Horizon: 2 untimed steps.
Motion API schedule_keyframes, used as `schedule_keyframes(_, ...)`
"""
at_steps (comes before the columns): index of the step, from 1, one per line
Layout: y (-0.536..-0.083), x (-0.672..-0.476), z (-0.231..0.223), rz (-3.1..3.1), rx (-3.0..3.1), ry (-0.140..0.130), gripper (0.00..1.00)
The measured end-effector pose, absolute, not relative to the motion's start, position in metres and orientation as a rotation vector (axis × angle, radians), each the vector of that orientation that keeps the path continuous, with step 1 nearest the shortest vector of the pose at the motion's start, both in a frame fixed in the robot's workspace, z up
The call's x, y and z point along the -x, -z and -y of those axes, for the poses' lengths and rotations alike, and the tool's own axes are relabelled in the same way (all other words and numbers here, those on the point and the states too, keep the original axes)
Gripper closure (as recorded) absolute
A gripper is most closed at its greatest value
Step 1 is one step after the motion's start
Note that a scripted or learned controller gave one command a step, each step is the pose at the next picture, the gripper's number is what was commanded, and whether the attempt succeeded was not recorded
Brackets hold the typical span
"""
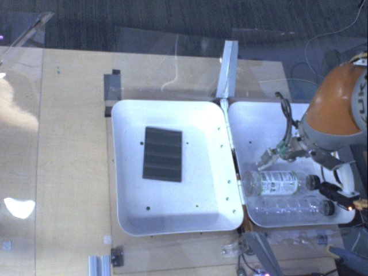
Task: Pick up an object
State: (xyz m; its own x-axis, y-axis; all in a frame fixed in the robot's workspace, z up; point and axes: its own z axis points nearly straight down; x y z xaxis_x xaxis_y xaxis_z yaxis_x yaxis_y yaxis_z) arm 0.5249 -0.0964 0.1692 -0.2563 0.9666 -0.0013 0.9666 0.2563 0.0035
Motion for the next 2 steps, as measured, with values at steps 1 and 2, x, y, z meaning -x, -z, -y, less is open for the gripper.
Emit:
schedule_keyframes(1, -0.104, -0.501, 0.138, -2.694, -1.611, -0.003, 0.00)
schedule_keyframes(2, -0.091, -0.505, 0.093, -2.722, -1.529, -0.010, 0.00)
